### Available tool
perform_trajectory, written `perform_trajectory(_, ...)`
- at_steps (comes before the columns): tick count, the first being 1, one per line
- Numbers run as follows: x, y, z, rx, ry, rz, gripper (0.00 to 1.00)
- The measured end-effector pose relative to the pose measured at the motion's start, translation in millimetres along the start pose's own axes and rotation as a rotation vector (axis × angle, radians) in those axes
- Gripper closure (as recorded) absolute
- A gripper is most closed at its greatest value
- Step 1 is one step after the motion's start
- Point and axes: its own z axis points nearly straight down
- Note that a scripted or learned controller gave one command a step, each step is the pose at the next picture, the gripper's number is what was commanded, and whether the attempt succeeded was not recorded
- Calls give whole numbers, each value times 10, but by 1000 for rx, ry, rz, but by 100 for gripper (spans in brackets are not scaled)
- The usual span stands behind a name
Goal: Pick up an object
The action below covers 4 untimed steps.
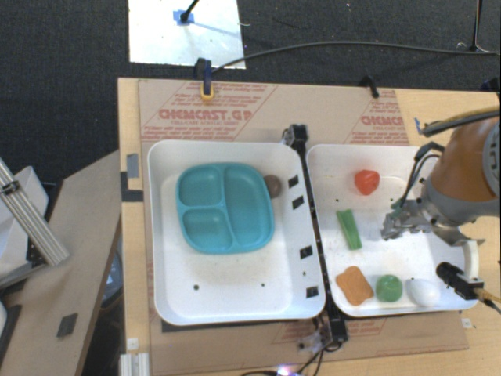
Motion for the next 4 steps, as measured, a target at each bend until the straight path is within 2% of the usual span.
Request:
perform_trajectory(1, -69, -50, -492, -3, -1, 2, 100)
perform_trajectory(3, -97, 59, -1765, -6, -2, -4, 100)
perform_trajectory(4, 464, 39, -1791, -1, 2, -9, 100)
